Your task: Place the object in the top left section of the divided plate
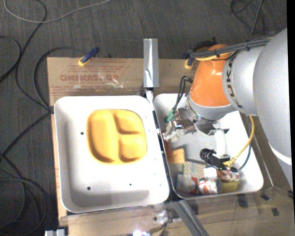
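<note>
The metal two-finger end effector (173, 125) is hanging over the left side of the right shallow white bin (253, 172), close to the wall shared with the left shallow white bin (68, 190); how it is set cannot be told; small mixed objects (207, 178), among them a tan block (176, 155), are lying below it toward the bin's near edge; the yellow divided plastic plate (116, 135) is sitting in the left bin, its sections bare; both bins are resting on the brown worktop (88, 76).

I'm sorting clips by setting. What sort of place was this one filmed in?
Probably a robotics lab bench: a grey and orange arm reaches over two white bins, one holding a yellow divided plate, with loose cables on carpet around a cardboard sheet.
</note>
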Motion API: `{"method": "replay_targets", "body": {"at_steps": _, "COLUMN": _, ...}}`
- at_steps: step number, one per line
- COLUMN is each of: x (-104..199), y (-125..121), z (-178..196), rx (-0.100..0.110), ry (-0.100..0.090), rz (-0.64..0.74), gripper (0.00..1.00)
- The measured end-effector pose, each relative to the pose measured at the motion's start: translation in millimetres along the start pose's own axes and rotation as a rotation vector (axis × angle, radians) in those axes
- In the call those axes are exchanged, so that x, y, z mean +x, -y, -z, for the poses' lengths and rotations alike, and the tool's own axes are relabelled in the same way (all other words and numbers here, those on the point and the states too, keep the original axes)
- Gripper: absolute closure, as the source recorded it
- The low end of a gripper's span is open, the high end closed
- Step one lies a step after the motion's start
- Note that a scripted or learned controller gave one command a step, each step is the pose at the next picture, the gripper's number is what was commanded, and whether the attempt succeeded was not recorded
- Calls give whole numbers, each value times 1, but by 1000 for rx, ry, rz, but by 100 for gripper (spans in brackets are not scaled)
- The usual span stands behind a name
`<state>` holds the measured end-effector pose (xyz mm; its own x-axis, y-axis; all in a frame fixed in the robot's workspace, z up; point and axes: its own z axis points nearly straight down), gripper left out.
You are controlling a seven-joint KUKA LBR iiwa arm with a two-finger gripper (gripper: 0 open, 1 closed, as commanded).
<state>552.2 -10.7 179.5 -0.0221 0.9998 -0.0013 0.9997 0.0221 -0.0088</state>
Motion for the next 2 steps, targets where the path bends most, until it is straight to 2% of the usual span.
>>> {"method": "replay_targets", "body": {"at_steps": 1, "x": -81, "y": 52, "z": 0, "rx": -1, "ry": -1, "rz": 195, "gripper": 100}}
{"method": "replay_targets", "body": {"at_steps": 2, "x": -130, "y": 16, "z": -92, "rx": -11, "ry": 1, "rz": 580, "gripper": 100}}
